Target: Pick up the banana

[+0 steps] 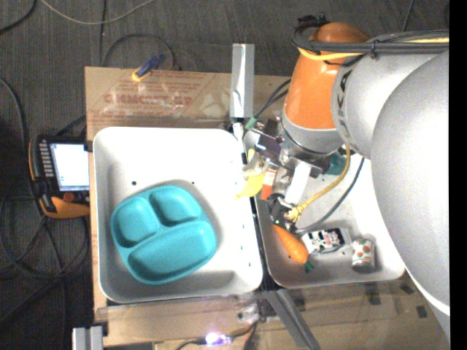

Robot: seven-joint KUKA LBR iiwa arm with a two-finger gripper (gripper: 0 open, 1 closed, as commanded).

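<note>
The banana (249,186) is small and yellow and hangs over the wall between the two white bins, its tip pointing toward the left bin (131,148). My gripper (257,170) comes in from the right under the orange band and is shut on the banana's upper end. The wrist hides part of the fruit.
A teal divided plate (164,232) lies in the left bin. The right bin (387,272) holds an orange carrot (290,245), a small black-and-white packet (325,239) and a spotted can (363,252). A handheld screen (62,170) sits left of the bins. The arm covers the right bin's far half.
</note>
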